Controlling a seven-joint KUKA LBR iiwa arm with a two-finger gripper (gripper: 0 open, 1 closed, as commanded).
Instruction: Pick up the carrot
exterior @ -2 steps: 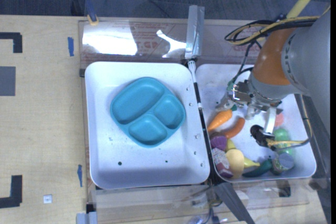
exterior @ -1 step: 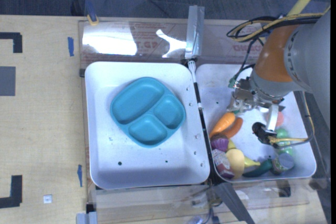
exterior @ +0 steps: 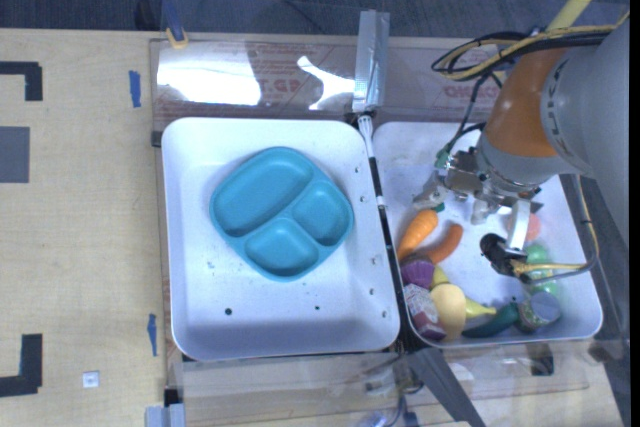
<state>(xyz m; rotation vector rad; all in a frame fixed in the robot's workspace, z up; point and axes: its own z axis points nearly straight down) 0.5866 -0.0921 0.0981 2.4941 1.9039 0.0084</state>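
The carrot is orange with a small green top and lies tilted in the left part of the right bin. Beside it on the right lies a second, darker orange piece. My gripper hangs low over the middle of the right bin, just right of and slightly behind the carrot. The grey arm with its orange band comes in from the upper right. Nothing shows as held.
A pile of toy food fills the front of the right bin: a yellow piece, a purple one, green ones. The left bin holds a blue divided plate. Cables loop behind the arm.
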